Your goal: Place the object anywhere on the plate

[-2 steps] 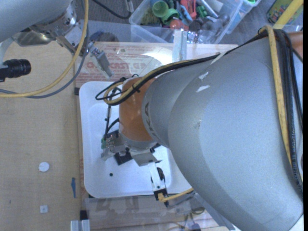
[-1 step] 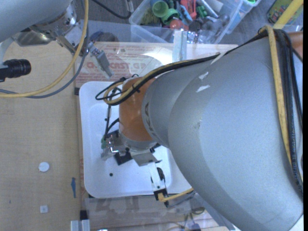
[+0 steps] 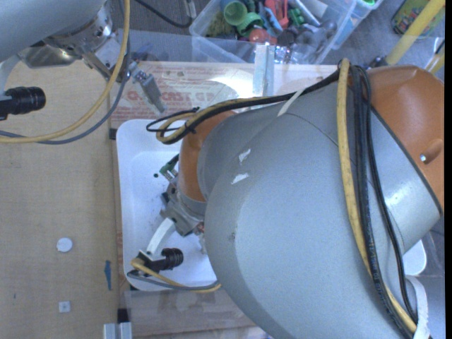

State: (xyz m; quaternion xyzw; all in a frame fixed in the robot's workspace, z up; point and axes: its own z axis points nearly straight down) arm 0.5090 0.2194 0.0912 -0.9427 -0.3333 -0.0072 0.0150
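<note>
Across most of the camera view sprawls the big grey arm (image 3: 311, 217) with its orange band (image 3: 406, 119), reaching in from the right and bending down over the shallow white bin (image 3: 134, 182) on the wooden counter (image 3: 49, 210). Its wrist section sits low over the bin's middle, and the pincer (image 3: 185, 221) lies beneath that bulk, so whether it is spread or pressed together cannot be told. Black and yellow cables (image 3: 353, 161) run along the arm, and 1 loop ends at a black plug (image 3: 169, 258) near the bin's lower rim. Neither the object nor the plate can be made out; the arm covers much of the bin. Beyond the counter stands a clear plastic tub of coloured toys (image 3: 282, 13). A small white disc (image 3: 64, 244) lies on the counter left of the bin.
</note>
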